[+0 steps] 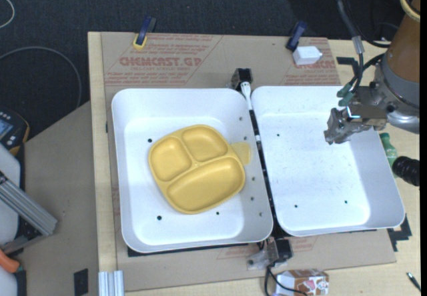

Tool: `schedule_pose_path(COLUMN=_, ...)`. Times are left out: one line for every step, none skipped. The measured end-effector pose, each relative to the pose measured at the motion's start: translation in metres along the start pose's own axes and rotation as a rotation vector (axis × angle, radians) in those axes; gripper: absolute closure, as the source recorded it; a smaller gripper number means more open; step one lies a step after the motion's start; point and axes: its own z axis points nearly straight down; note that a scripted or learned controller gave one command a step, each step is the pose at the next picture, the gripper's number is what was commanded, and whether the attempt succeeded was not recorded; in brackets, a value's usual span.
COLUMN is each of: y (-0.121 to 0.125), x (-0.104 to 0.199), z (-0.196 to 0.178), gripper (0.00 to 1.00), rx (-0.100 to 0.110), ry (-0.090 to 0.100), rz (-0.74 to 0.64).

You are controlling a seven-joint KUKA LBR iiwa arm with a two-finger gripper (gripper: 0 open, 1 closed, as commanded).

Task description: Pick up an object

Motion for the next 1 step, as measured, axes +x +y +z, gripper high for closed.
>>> schedule_pose_path(y=0.0011, x=0.0501, z=-0.0046, gripper=1.0, rx=-0.01, ry=0.0, rz=-0.006)
